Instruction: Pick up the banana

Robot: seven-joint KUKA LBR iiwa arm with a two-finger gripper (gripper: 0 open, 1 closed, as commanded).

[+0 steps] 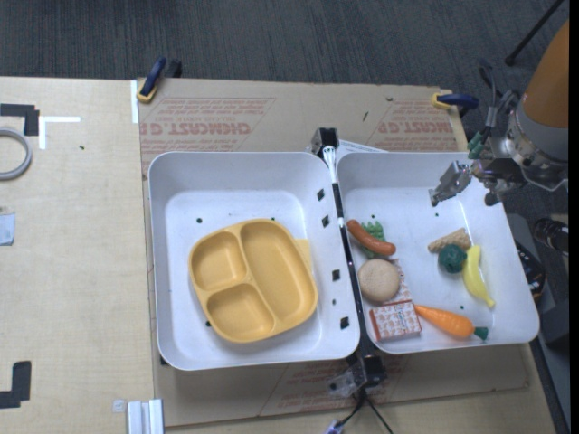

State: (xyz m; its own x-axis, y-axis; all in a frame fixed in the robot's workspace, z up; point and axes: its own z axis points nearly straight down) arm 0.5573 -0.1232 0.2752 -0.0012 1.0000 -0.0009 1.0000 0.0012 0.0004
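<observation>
Lying near the right wall of the right bin (507, 333), the banana (477, 276) runs lengthwise toward the front edge, its upper end just beside a dark green broccoli piece (451, 259) and a tan bread slice (450, 240). It looks like a small toy fruit, so probably light, stiff and smooth-skinned; a pinch across its narrow width at mid-length seems the safest hold, since the tapered ends could slip out and the upper end is crowded by the broccoli. The curve may make it roll under an off-centre squeeze.

Further out in the same bin sit an orange carrot (445, 321) below the banana, a red-and-white box (394, 321), a round bun (380, 279) and a hot dog (370, 236). The tool (450, 184) hangs over the bin's back right part, well apart from the banana and carrying nothing visible; whether it is spread or closed I cannot tell from this angle.

The left bin (172, 269) holds a yellow divided plate (252, 279). Both bins rest on a sheet of printed cardboard (208, 116), clipped at its back corners, on a pale wooden surface (63, 269) marked with black tape. Beyond it the floor is dark grey carpet (298, 25).
</observation>
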